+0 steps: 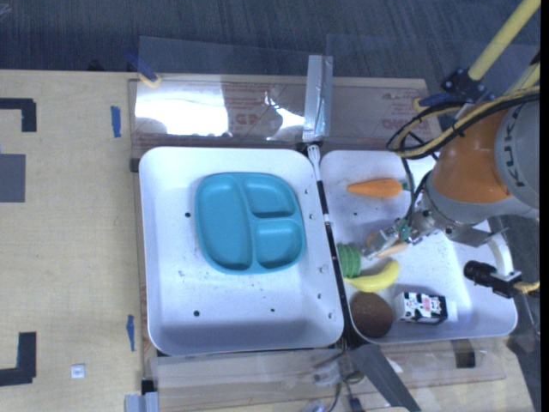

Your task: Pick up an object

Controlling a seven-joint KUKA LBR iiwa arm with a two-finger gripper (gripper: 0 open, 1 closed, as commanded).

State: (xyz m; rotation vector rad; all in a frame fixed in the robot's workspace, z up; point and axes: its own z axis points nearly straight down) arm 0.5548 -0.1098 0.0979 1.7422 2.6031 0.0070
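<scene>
The right bin [480, 303] holds an orange carrot [375, 188] at the back. A green object [349, 258] and a yellow banana [377, 275] lie near its left wall. A brown round object [371, 312] and a small black-and-white box [424, 306] sit at the front. My gripper [388, 240] reaches in from the right and hangs low over the middle of this bin. Its tip is just above and right of the green object and the banana. Nothing shows between its tips.
A blue divided plate [250, 221] lies in the left bin [171, 299]. A raised divider [328, 230] separates the two bins. The arm's orange band [467, 166] and its cables [429, 131] overhang the right bin's back right corner.
</scene>
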